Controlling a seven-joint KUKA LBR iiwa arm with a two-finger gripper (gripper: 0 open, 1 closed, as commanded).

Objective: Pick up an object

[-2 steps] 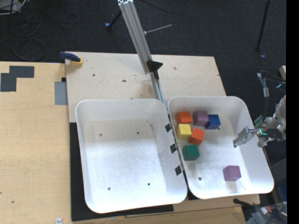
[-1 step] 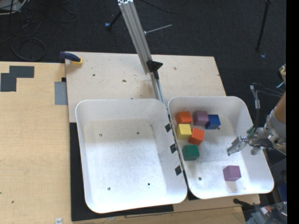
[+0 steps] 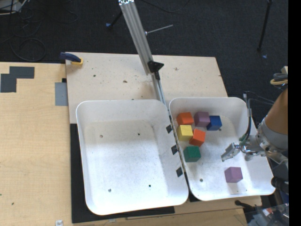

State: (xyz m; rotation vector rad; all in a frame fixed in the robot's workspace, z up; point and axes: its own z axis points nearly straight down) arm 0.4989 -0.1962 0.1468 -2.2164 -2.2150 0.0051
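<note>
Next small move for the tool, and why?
Probably shift the tool toward the lone purple block in the right bin and centre above it. That block sits apart from the clustered blocks at the bin's left, so it looks easiest to approach.

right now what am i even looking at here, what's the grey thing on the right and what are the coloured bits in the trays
This is one picture from a camera fixed above a bench, looking down at a slant. The grey thing coming in from the right is a robot arm. At its end is a gripper, a two-finger claw for picking things up. It hangs over the right bin with nothing between its fingers.

The coloured bits are small blocks in that bin. Six sit in a cluster near its left wall: two orange, one yellow, one blue, one green and a purple one at the back. Another purple block lies apart, just below the gripper. The left bin sits alongside.
</note>
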